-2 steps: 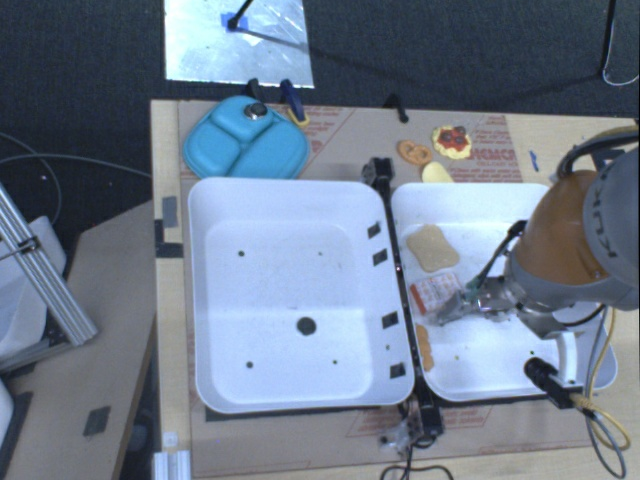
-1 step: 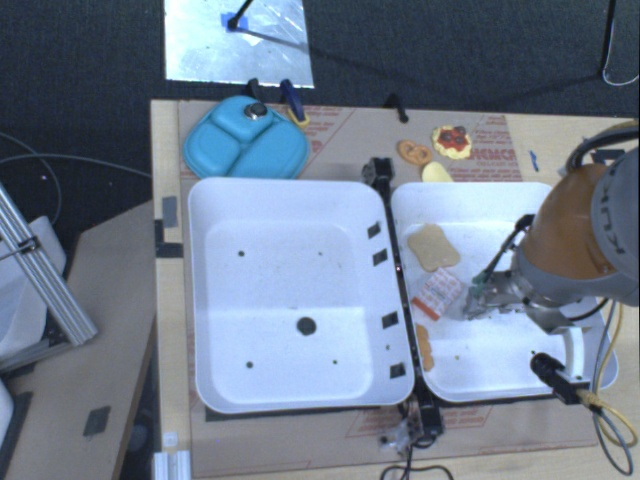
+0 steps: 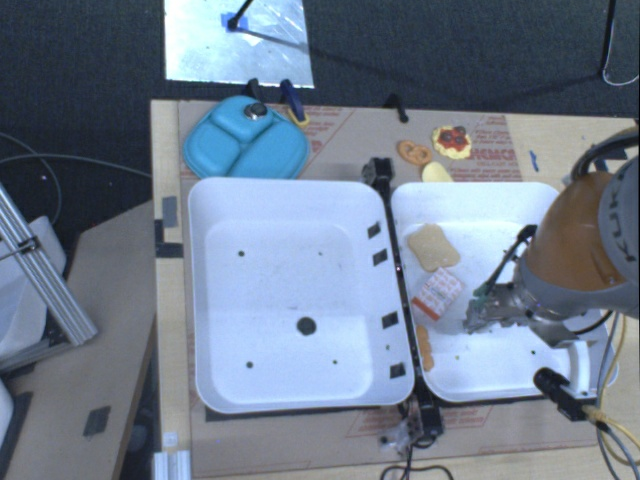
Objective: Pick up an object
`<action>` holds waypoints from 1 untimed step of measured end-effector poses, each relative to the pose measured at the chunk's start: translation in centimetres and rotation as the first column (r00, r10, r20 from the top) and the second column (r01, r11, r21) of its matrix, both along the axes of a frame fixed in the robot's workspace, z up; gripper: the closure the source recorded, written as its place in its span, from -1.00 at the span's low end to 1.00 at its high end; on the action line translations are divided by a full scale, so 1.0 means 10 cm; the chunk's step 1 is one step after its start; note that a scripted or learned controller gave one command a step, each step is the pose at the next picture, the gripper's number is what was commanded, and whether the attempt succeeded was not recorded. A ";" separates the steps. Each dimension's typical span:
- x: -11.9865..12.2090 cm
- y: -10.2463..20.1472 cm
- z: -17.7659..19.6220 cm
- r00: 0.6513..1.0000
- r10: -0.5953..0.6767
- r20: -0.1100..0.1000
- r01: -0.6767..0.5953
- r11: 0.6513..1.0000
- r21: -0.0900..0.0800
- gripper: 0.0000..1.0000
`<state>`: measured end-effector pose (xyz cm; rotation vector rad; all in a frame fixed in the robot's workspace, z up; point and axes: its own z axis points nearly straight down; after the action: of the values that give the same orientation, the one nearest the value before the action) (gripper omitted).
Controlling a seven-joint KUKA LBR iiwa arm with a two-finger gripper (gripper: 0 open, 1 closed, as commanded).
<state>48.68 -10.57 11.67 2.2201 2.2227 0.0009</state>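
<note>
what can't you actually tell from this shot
- Gripper, camera view: too small and blurred to tell whether it is open or shut.
- Right bin: its right side is covered by the arm.
- Red and white packet: print too small to read.
- Small items beyond the bins: too small to identify.

Lighting even and fairly bright from overhead, slightly cool cast. Both white bins [image 3: 290, 193] read near blown-out, with faint soft shadows along their inner walls. Foil sheet [image 3: 237, 26] beyond the bench's far edge shows patchy glare. Dark floor [image 3: 80, 58] underexposed. Overall soft and low-res; the arm [image 3: 590, 243] is blurry at the right edge.
</note>
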 end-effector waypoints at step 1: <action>0.29 -0.31 -0.31 1.000 0.001 -0.001 -0.001 1.000 0.006 1.00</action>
<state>51.63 -13.69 8.61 2.2220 2.2278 0.0063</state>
